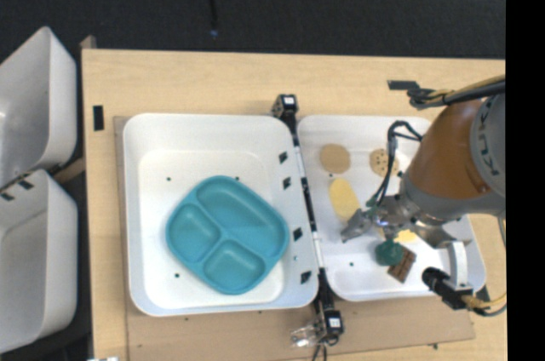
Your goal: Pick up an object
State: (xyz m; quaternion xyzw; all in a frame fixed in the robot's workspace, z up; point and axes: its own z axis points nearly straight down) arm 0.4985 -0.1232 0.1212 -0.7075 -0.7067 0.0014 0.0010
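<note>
bench (213, 83): light wood top, carries both bins side by side
left bin (140, 180): white, shallow, holds the teal tray
right bin (358, 287): white, shallow, holds the small objects; arm hangs over its right half
arm (451, 155): comes in from the right, orange band above the wrist, grey wrist low over the right bin
teal tray (226, 234): three-compartment plate, lies flat and skewed in the left bin's middle
gripper (372, 223): low over the right bin's centre, just right of the yellow piece; can't tell if the claw is spread or pressed together, nothing visibly pinched
yellow piece (343, 197): pale oblong, flat on the bin floor, just left of the gripper
tan disc (335, 158): round, near the bin's far wall, above the yellow piece
cookie (381, 161): small round, speckled, right of the tan disc, partly behind a cable
green object (389, 251): small, dark teal, below the gripper, touching the brown block
brown block (401, 265): small, dark, tilted, near the bin's front right
</note>
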